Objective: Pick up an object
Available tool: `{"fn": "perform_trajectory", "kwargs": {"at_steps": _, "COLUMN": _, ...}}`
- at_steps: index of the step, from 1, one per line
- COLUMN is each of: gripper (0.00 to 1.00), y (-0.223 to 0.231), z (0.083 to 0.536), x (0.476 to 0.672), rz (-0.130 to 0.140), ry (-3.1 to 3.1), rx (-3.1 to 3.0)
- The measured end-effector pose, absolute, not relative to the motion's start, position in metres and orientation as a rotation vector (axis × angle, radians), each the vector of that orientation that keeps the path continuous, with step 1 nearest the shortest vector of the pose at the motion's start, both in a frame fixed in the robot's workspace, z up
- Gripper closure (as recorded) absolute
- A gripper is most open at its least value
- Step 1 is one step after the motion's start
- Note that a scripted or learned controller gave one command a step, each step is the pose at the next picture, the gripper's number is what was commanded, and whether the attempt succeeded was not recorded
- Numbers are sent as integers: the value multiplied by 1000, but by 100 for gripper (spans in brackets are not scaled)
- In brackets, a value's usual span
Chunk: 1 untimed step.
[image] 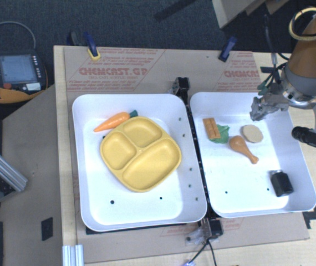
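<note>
My gripper [259,110] hangs over the far right part of the right bin [241,198], just above and behind a round tan cookie [251,133]. Beside the cookie lie a toy drumstick [242,148], a brown cracker [210,128] and a small green leaf piece [221,134]. A black block [281,183] rests near the bin's right front wall. In the left bin [91,148] a yellow divided plate [141,153] sits with an orange carrot [112,121] at its far left edge.
The two bins stand side by side on a cardboard-covered bench [152,68]. Clamps [93,50] hold the board at the back. A teach pendant [14,73] lies off to the left. The arm's orange band [309,51] rises at the right edge.
</note>
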<state>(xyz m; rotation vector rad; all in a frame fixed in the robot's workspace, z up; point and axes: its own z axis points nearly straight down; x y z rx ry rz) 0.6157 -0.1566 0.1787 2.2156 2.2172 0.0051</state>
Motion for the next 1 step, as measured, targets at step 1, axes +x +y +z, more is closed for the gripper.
{"fn": "perform_trajectory", "kwargs": {"at_steps": 1, "gripper": 100, "y": -158, "z": 237, "x": 627, "rz": 7, "ry": 2217, "rx": 2214}}
